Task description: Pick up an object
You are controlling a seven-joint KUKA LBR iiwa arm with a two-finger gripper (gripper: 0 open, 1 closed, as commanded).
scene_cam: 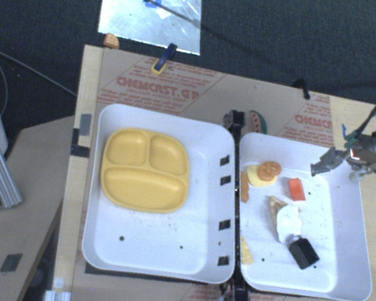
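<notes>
The right bin (338, 278) holds several small objects: a round orange biscuit-like piece (268, 170) on a pale yellow slice (257, 179), an orange-red block (296, 189), a white lump (289, 221), a black block (303, 253), a tan wedge (276, 205) and a thin brown stick (245, 185). My gripper (340, 169) hangs over the bin's far right part, up and right of the orange-red block. Its two grey fingers (322, 164) stand apart, open, with nothing between them.
The left bin (157, 248) carries a yellow compartment tray (146, 170). A pale yellow scrap (246, 252) lies by the divider in the right bin. Beyond the bins sit cardboard (205, 92), a shiny sheet (154, 3) and a blue-and-yellow tool (164, 58).
</notes>
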